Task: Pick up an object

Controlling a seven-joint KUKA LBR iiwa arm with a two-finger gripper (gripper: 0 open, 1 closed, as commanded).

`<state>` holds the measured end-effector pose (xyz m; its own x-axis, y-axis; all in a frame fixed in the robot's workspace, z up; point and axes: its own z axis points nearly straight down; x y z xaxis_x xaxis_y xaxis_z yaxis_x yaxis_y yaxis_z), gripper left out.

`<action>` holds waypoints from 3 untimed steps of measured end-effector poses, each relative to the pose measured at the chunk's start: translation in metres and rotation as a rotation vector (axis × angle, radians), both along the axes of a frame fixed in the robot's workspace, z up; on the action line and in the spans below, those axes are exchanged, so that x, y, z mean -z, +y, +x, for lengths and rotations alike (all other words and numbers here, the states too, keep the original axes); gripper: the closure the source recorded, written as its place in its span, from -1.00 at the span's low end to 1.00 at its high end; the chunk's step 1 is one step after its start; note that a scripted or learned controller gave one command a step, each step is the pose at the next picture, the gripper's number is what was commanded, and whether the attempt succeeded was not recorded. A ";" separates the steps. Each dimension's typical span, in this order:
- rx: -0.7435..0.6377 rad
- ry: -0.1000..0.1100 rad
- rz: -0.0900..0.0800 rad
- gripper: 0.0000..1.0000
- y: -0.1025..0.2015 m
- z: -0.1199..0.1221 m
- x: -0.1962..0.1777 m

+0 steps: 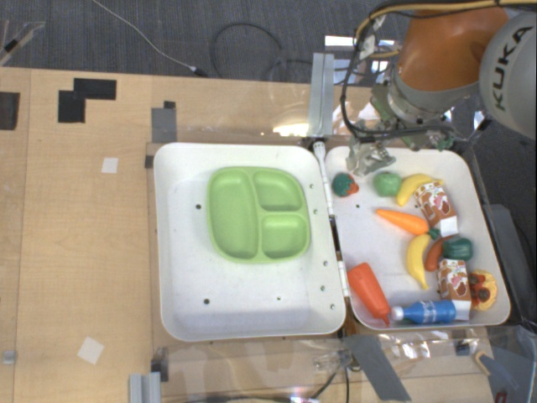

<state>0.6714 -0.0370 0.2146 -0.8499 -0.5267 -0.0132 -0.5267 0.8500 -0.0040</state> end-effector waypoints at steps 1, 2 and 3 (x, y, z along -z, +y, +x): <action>-0.288 0.005 -0.005 1.00 -0.047 -0.012 0.112; -0.845 0.000 -0.010 1.00 -0.048 0.000 0.094; -0.846 -0.012 -0.020 1.00 -0.060 0.001 -0.078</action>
